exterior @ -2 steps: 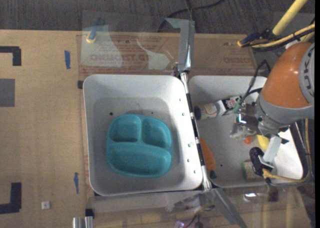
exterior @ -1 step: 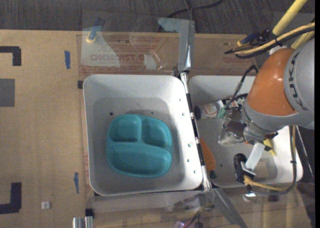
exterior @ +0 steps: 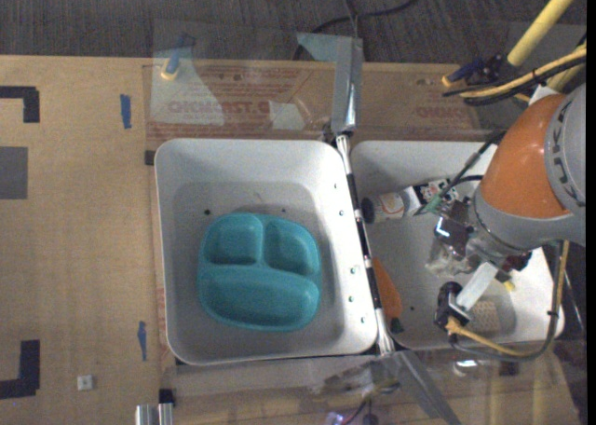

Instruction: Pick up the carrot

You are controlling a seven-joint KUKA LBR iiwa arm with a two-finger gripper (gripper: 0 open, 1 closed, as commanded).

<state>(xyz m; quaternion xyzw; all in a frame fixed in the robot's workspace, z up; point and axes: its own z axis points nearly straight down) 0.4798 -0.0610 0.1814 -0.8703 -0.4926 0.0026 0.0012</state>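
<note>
- Jaws sit at the end of the grey and orange arm (exterior: 521, 181), over the middle of the right bin (exterior: 410, 160). I cannot tell if they are apart or together, because the arm and its parts hide them from me.
- I see the carrot (exterior: 386, 291) in the right bin. It lies flat along that bin's left wall, close to the front corner, with its dark tip at the front.
- I see the carrot to the left of the jaws, apart from them. Nothing is holding it.
- I see a small white thing (exterior: 393, 205) near the back left of the right bin.
- I see a blue-green plate (exterior: 259, 269) with three parts lying flat in the left bin (exterior: 186, 164).
- Both bins sit side by side on the brown bench (exterior: 74, 255).
</note>
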